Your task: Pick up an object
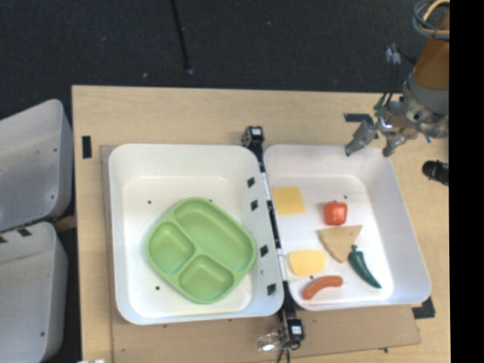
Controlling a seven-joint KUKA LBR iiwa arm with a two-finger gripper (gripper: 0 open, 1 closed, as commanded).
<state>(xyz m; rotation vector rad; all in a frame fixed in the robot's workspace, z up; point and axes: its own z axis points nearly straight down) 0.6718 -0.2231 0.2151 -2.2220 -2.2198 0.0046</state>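
The right bin holds several toy foods: a yellow cheese square, a red tomato, a tan bread wedge, a yellow round slice, a red sausage and a dark green pepper. My gripper hangs above the far right corner of that bin, away from all the food. Its two grey fingers are spread apart with nothing between them.
The left bin carries a green divided plate. A black clip sits at the far end of the ridge between the bins. Grey chair backs stand at the left of the bench.
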